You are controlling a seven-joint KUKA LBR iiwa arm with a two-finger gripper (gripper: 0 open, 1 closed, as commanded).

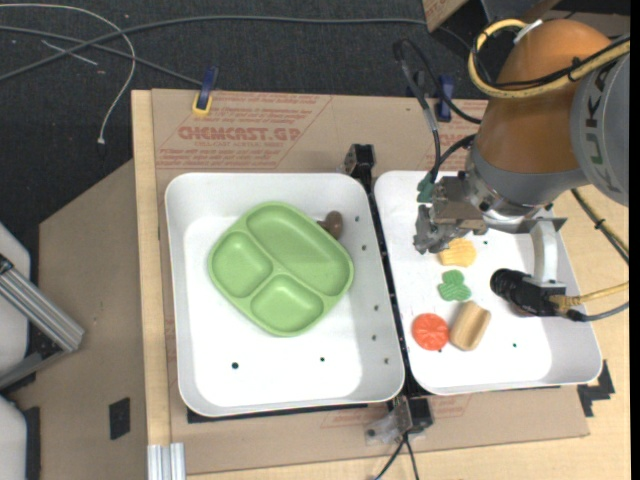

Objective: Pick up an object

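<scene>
Now hovering low over the right bin, jaws hidden from this angle, so impossible to tell whether released or clenched; nothing visibly between them. Judged as the approach step, grasp not yet made. Just beside and slightly below: a yellow piece, likeliest target. Farther below: a green toy, an orange-red ball, a tan cylinder. Next, probably: centring over the yellow piece, descending, closing squarely.
</scene>
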